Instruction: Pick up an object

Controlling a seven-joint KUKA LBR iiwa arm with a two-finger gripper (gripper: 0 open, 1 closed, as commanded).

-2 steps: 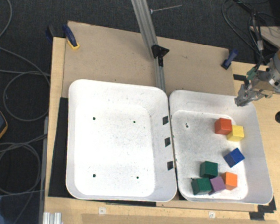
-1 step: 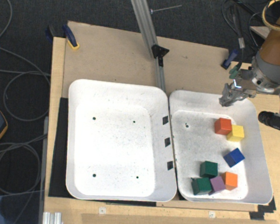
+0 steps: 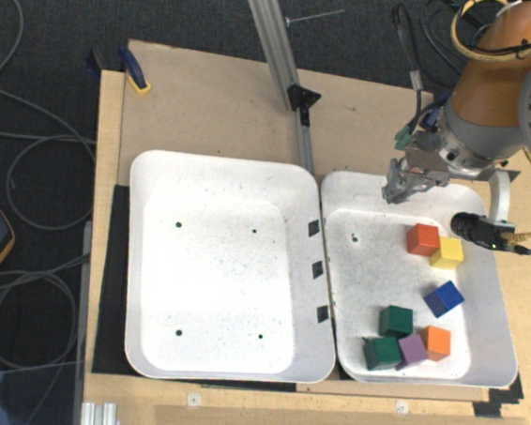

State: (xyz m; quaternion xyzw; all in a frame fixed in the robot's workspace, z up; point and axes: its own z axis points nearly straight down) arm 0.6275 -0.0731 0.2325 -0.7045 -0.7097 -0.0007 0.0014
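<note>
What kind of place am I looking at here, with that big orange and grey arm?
Most likely a robotics lab. A robot arm reaches over two white bins on a wooden bench, one holding colored blocks, with loose cables on the floor.

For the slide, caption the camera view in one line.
KUKA gripper hovers over the right bin's far edge; seven coloured blocks, including an orange block and a yellow block, lie inside.

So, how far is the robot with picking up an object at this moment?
Nothing looks done yet. All the blocks lie in the right bin: red, yellow, blue, two green, purple and orange. The hand hangs over the bin's far edge with no block between its fingers. Reaching a block, gripping it and lifting it are all left.
</note>
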